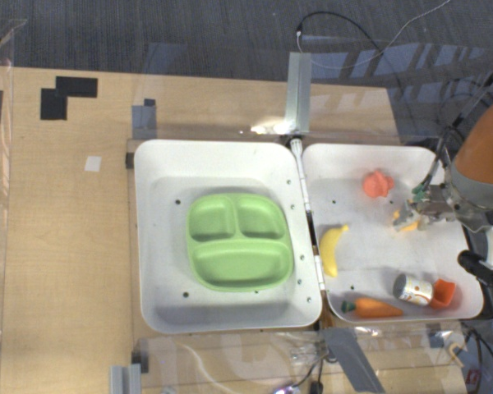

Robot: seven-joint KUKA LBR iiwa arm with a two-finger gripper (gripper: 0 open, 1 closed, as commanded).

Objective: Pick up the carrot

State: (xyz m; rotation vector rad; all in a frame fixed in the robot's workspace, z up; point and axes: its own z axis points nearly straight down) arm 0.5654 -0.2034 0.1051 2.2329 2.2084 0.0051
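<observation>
- The surface [74,245] was seen bearing two white bins: the left bin [160,302] and the right bin [357,171].
- A green divided plate [238,242] was seen in the left bin.
- The hand [423,208] was placed at the right bin's right side; whether it was spread could not be told.
- A banana [334,248] was seen near the divider.
- The carrot [376,308] was laid along the right bin's lower edge, lower right of the frame.

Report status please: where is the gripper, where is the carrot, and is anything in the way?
Gripper low over right bin, upper right part. Carrot flat near front wall, untouched. Metal can and orange cup lie close beside it.
</observation>
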